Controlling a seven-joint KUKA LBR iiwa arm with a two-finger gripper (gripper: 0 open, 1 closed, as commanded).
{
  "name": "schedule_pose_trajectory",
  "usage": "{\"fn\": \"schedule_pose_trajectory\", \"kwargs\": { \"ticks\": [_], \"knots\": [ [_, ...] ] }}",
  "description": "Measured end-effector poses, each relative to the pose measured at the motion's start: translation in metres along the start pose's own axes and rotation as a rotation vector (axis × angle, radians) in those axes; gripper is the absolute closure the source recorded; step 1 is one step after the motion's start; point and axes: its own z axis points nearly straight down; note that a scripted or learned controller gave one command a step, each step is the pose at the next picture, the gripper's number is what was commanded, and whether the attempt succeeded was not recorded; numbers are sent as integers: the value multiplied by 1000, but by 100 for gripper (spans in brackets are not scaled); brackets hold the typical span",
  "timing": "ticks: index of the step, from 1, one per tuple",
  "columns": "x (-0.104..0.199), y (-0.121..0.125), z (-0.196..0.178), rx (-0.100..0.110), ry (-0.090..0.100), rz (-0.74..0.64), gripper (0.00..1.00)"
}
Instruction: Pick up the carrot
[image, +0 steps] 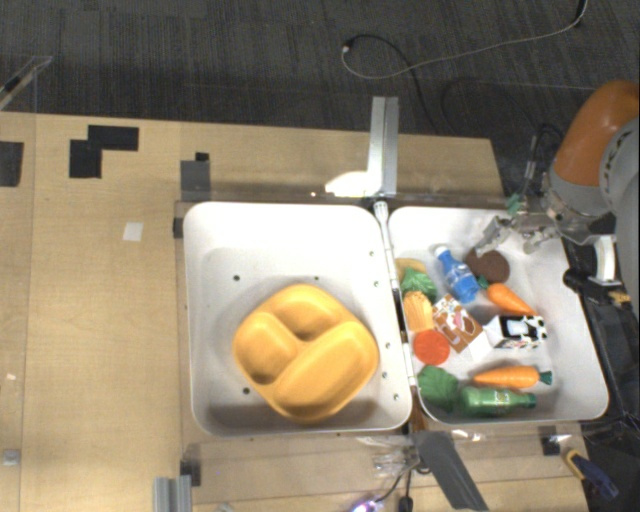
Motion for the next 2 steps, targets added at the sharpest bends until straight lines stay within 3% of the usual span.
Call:
{"fn": "schedule_pose_trajectory", "kwargs": {
  "ticks": [1,2],
  "knots": [
    [0,0,0,0,0,-1,0],
    [4,-77,-28,0,1,-230,0]
  ]
}}
